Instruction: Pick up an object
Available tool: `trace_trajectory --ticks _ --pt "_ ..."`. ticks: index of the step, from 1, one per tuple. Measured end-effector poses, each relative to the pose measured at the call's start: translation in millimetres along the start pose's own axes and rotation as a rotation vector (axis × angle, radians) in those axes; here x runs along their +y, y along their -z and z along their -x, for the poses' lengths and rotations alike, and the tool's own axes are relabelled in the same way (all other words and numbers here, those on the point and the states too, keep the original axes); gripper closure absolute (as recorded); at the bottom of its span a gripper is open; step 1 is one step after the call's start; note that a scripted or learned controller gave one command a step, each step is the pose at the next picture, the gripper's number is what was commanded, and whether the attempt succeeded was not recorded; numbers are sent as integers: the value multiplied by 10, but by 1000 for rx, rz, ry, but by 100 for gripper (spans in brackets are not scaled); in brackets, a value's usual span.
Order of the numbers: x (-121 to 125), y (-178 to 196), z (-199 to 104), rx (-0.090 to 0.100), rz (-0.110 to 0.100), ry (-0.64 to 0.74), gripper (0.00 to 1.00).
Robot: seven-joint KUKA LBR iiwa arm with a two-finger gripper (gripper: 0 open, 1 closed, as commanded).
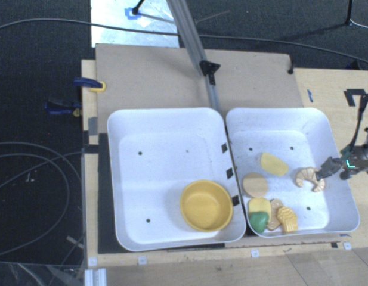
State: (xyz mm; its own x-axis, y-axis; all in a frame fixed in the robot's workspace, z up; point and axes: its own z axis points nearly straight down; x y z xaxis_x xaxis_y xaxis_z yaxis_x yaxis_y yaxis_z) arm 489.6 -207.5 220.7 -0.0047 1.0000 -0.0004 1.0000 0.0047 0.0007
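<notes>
The right bin (303,123) holds several small toy foods. A pale yellow wedge (274,164) lies near its middle, with a tan round disc (254,185) just below it. A tan croissant-shaped piece (309,178) rests toward the right wall. At the front lie a yellow and green piece (259,214), a ridged yellow piece (287,219) and a small tan piece (273,208). My gripper (328,168) reaches in low over the bin's right side, its tip right beside the croissant-shaped piece. Nothing is seen lifted.
A yellow bowl (206,205) sits at the front right of the left bin (154,136). A grey pole (192,40) slants from the top down to the divide between the bins. Cables lie on the dark floor at the left.
</notes>
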Motion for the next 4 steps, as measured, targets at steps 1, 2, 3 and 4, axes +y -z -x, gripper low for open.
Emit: trace_trajectory --ticks 1,2,3,4 --pt "3 3 0 0 1 0 0" --pt "72 -537 76 1 -2 -4 0" --pt "115 -974 29 1 -3 -4 0" --pt "130 -1288 42 -3 3 -6 0"
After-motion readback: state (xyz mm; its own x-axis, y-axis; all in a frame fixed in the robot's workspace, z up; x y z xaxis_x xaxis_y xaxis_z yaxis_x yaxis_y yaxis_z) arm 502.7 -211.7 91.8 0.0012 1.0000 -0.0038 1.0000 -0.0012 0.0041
